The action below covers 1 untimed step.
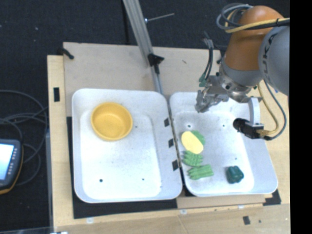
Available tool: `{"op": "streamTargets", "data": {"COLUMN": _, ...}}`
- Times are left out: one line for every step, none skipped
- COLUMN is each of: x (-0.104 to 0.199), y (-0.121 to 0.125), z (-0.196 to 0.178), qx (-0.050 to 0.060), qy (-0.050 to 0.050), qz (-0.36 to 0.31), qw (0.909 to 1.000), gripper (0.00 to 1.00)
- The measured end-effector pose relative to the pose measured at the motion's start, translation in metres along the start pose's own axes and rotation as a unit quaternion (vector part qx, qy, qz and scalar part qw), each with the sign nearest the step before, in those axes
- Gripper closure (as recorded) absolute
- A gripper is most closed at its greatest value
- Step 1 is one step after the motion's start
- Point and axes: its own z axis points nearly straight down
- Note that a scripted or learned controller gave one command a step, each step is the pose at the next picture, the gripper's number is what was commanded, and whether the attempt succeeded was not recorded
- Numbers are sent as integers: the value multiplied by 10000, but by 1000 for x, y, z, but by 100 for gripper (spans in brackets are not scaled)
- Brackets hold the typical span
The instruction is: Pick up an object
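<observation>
Right bin [253,179]: yellow object [192,142] below-left of gripper [203,105].

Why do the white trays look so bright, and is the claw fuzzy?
In the camera view the white bins reflect strong overhead light and look washed out; the claw is soft and dark, its details hard to make out; the yellow bowl stays clear.

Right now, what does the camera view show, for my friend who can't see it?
A grey and orange robot arm's gripper hovers over the right bin, which has a yellow oval piece, green pieces and a dark green block. The left bin has a yellow bowl.
</observation>
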Motion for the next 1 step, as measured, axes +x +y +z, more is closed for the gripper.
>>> {"op": "streamTargets", "data": {"x": 51, "y": -18, "z": 12, "qx": -2, "qy": 0, "qz": 2, "qw": 10000, "gripper": 100}}
